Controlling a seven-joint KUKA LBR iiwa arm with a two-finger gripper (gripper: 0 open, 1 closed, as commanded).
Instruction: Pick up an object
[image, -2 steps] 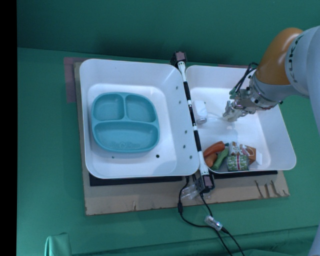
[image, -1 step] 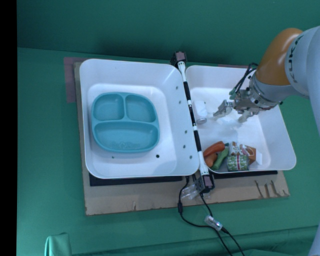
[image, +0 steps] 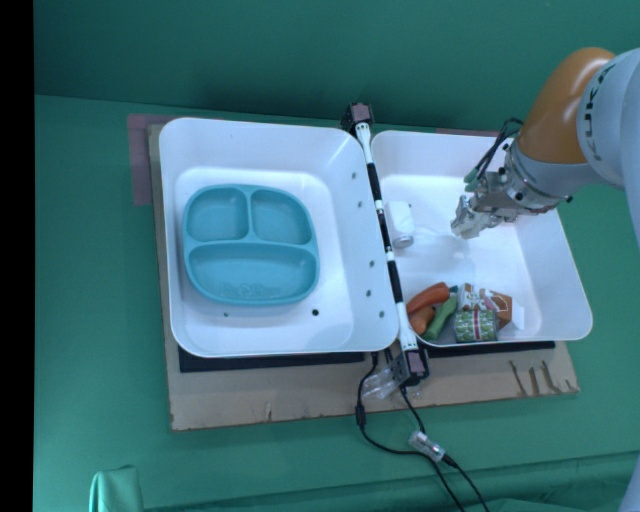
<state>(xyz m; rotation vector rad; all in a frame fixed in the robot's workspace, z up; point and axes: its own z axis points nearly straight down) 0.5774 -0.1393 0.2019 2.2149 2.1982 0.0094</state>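
The gripper (image: 468, 226) hangs over the right bin (image: 545, 270); whether its fingers are apart or together cannot be told at this resolution. The nearest candidate, a white cup (image: 401, 223), lies just beside the divider. Approach should centre over it before descending.

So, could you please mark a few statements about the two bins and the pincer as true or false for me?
1. The teal divided plate lies in the left bin. True.
2. The pincer is above the left bin. False: it is over the right bin.
3. The carrots lie in the right bin's near corner. True.
4. The small white cylinder rests on the plate. False: it lies in the right bin by the divider.
5. The pincer grips a carrot. False: the carrots lie apart from it.
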